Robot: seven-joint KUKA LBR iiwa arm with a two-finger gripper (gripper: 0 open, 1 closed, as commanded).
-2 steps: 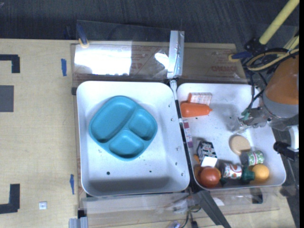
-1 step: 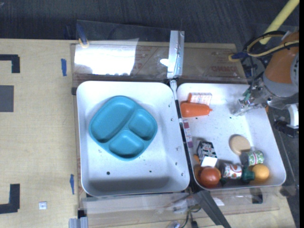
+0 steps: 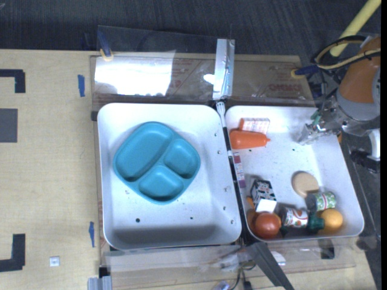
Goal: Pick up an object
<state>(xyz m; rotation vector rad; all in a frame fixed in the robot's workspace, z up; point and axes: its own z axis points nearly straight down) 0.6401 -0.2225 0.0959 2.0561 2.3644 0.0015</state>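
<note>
Objects for picking sit in my right bin (image 3: 347,180), and I place everything from there. Along its far-left side I see a carrot (image 3: 248,139) lying flat, with a small pink box (image 3: 254,124) touching it on the far side. Toward the near-right part of the bin lies a tan oval piece (image 3: 304,182). Along the near edge I read a cluster: a tomato (image 3: 266,224) at the near-left, a dark packet with a white card (image 3: 263,195) just beyond it, a small can (image 3: 294,218) lying on its side beside the tomato, a second can (image 3: 323,199) near the oval piece, and an orange (image 3: 331,220) at the near-right corner.

My gripper (image 3: 311,132) hangs over the bin's far-right corner, well apart from all of these, with nothing between its tips that I can see; whether it is released or clenched I cannot tell.

Left of the bin sits the other bin (image 3: 121,222), holding a blue divided plate (image 3: 157,161).
</note>
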